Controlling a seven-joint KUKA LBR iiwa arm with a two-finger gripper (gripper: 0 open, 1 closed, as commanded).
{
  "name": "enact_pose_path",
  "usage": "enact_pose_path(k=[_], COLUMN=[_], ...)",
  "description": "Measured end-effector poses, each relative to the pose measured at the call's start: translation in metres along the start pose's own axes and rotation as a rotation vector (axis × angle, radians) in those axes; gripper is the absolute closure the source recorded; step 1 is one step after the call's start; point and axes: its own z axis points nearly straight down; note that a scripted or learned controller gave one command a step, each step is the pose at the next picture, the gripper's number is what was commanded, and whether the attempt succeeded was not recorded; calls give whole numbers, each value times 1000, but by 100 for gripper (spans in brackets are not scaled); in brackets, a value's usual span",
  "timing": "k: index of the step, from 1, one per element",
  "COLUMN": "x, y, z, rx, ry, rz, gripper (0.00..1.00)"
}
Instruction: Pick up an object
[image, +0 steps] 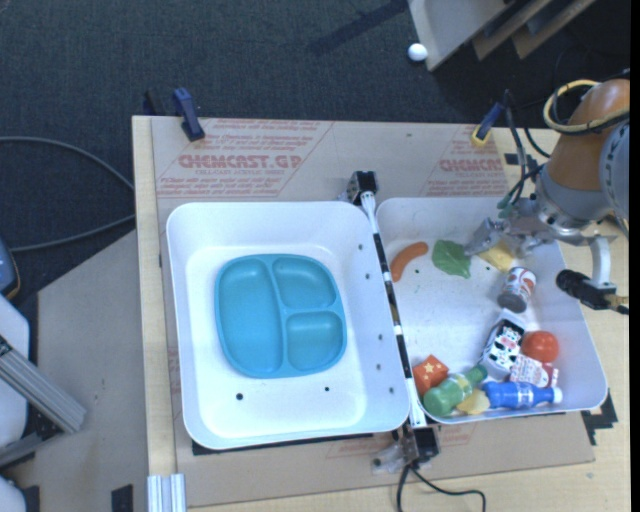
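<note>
My gripper (497, 238) is low over the far part of the right bin (590, 330), reaching in from the right. It hangs just above a yellow piece (497, 260) and next to a green leafy toy (452, 258). An orange carrot-like piece (405, 259) lies to the left of the leaf. A small grey can (516, 289) lies just in front of the gripper. Whether anything sits in the gripper is hidden from this angle.
The near end of the right bin holds a cow-patterned carton (503, 346), a red tomato (541, 346), an orange pepper (430, 371), a green piece (445, 399) and a blue bottle (520, 398). The left bin (190, 300) holds a blue divided plate (282, 314).
</note>
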Motion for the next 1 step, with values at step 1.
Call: enact_pose_path(k=[1], x=[-5], y=[-56], z=[4], rx=[-1], ry=[0], rz=[0], gripper=[0])
